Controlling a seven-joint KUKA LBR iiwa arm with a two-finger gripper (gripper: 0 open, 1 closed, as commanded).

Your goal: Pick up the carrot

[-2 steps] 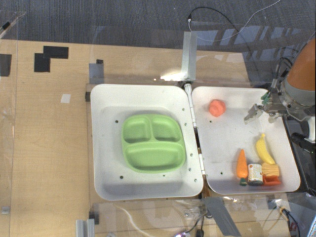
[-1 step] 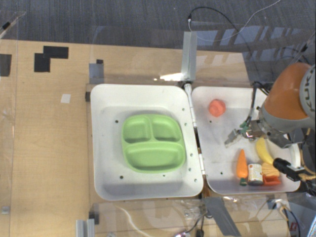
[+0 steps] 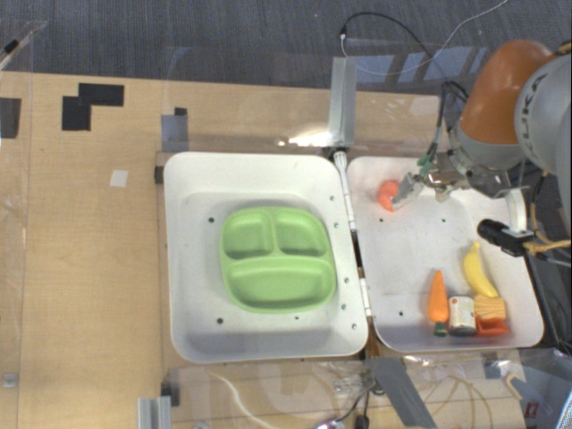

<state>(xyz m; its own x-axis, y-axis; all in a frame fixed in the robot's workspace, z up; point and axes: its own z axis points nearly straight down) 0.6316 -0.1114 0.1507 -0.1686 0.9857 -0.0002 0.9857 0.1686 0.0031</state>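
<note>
Your arm (image 3: 523, 105) reaches in low over the right bin (image 3: 402, 266); the tool (image 3: 413, 186) sits well apart from the carrot (image 3: 436, 298), its state unclear.

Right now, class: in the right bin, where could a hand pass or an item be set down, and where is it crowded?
Bare floor fills the right bin's middle and left, between the small orange item near the gripper and the carrot. The near right corner is crowded: carrot, banana, small can, orange block.

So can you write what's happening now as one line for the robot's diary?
claw: right white bin, by small salmon-pink lump | long orange carrot: lying at bin front, not held
</note>
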